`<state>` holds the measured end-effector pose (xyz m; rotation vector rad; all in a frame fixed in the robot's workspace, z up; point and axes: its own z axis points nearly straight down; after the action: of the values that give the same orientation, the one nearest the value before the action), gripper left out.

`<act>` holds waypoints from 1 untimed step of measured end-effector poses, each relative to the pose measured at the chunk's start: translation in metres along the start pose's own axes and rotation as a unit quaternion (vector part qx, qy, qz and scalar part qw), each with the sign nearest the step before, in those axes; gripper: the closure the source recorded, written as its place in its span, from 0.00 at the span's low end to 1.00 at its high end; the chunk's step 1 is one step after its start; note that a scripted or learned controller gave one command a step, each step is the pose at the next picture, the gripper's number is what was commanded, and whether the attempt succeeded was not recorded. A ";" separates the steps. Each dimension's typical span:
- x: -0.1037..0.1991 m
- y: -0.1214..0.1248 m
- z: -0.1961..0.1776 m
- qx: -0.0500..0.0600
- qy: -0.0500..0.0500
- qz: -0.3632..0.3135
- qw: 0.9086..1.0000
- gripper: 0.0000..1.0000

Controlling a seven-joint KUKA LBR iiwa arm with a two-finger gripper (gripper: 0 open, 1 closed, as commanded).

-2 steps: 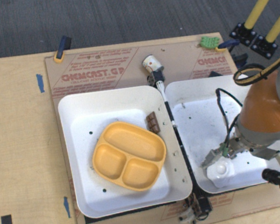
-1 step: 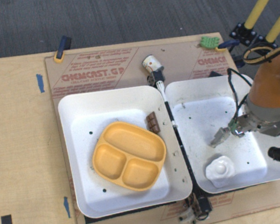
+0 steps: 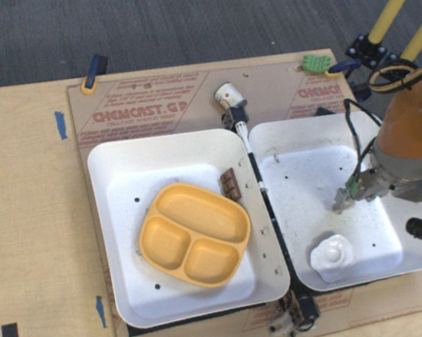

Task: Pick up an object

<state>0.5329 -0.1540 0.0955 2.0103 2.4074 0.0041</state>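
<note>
Grey carpet lies beyond a wooden bench that bears a brown board and two white bins (image 3: 112, 185) side by side. Over the right bin, the claw (image 3: 345, 198) hangs low above the speckled floor; whether it is spread or pressed together cannot be told from above. Nearest to it, just below and slightly left, a white bottle-like object (image 3: 331, 253) lies on the bin floor. Well to its left, in the other bin, sit a yellow divided tray (image 3: 195, 234) and a small brown block (image 3: 230, 184) touching the tray's rim.
</note>
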 end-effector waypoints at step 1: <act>0.000 0.000 0.000 0.000 0.000 0.000 1.000 0.00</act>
<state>0.5329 -0.1539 0.0954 2.0106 2.4075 0.0040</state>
